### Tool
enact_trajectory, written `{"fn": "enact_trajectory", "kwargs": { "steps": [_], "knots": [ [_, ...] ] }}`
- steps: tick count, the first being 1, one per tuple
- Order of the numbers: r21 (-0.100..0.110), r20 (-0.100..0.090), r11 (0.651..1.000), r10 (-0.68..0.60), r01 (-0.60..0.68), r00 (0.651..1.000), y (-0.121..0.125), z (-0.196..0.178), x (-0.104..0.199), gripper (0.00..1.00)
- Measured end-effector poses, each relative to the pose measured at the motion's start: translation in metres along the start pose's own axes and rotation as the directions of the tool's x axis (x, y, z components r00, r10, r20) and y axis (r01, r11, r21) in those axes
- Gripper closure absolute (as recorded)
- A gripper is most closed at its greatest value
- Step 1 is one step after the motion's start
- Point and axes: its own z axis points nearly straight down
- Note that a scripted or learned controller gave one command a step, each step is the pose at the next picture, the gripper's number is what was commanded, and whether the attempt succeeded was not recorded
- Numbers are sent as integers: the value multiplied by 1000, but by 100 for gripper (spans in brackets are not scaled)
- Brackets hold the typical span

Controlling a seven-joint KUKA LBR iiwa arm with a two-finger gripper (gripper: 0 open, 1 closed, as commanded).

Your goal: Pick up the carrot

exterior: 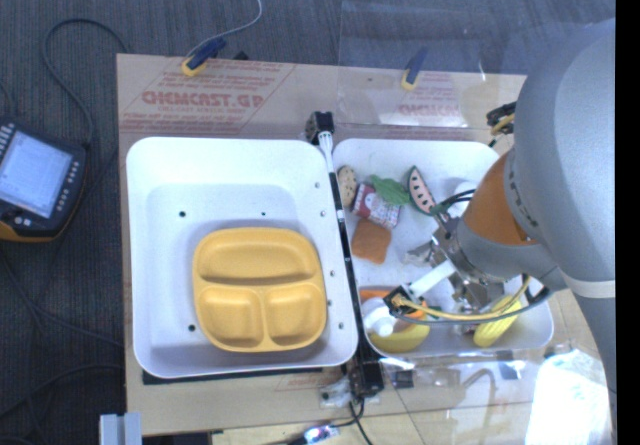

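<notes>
Gripper (437, 258) sits low over the right bin (420, 146), about mid-bin, at the end of the arm (570, 183) that reaches in from the right and covers the bin's right part. Gripper state: cannot tell (wrist and cables crowd it from above).

Carrot (371, 293) is in the right bin, toward the front, close to the wall shared with the left bin (140, 233). It shows as a short orange strip lying roughly level. Only its left end is visible; the rest runs under robot hardware. In this view it is left of the gripper and nearer the front, near it but apart.

Other items in the right bin:
- block (372, 243), orange-brown, just behind the carrot and left of the gripper
- packet (378, 205), red, touching the block's rear edge
- leaf (392, 189), green, overlapping the packet's top
- melon slice (420, 191), just right of the leaf
- cookie (347, 183), pale and speckled, against the left wall at the rear
- yellow fruit (402, 337) at the front wall, in front of the carrot
- banana (495, 330) at the front right, partly under the arm

Left bin holds a tray (260, 288), yellow with three compartments, lying flat and toward the front.

Pendant (35, 178) with a lit screen lies on the floor, well left of the bench.
</notes>
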Motion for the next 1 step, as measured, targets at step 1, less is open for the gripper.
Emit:
{"fn": "enact_trajectory", "kwargs": {
  "steps": [1],
  "knots": [
    [4,6,1000,0,0,1000,0,-10,-2,100]
  ]
}}
